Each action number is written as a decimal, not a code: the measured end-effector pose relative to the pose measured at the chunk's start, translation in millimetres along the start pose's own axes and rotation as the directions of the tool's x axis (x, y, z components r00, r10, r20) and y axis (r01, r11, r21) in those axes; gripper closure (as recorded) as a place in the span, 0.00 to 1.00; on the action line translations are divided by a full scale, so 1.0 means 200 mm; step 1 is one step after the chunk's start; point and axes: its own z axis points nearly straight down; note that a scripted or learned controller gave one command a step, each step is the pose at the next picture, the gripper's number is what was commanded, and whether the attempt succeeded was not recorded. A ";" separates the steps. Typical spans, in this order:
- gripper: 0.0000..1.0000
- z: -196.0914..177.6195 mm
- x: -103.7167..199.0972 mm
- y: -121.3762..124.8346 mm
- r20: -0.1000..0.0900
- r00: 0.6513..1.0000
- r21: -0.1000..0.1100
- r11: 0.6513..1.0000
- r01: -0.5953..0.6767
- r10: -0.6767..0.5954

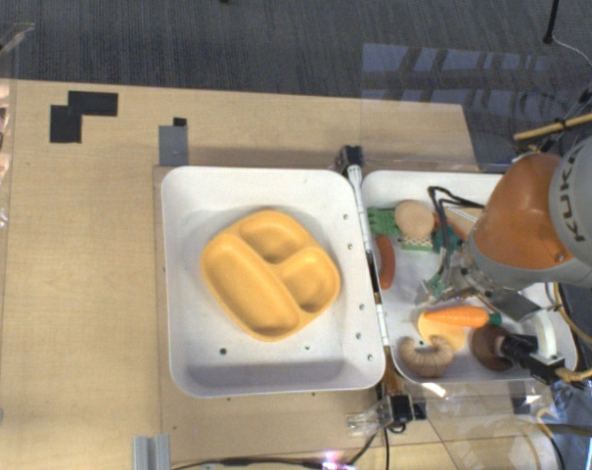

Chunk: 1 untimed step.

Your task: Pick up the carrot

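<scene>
Here the carrot (455, 315) lies just beneath the jaws (450, 292); their spread is unclear.

We see the grey KUKA arm w/ its orange band (519, 215) reaching in from the right, bent down steeply at the wrist so the band faces up toward the camera. Its two-finger pincer (450, 292) sits low, approx. below-left of the band. The arm's bulk hides the fingers, so we can't read their state.
</scene>
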 end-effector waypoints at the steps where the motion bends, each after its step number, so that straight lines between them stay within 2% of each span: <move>1: 0.00 0.00 0.00 0.00 0.000 1.000 0.001 1.000 0.000 0.000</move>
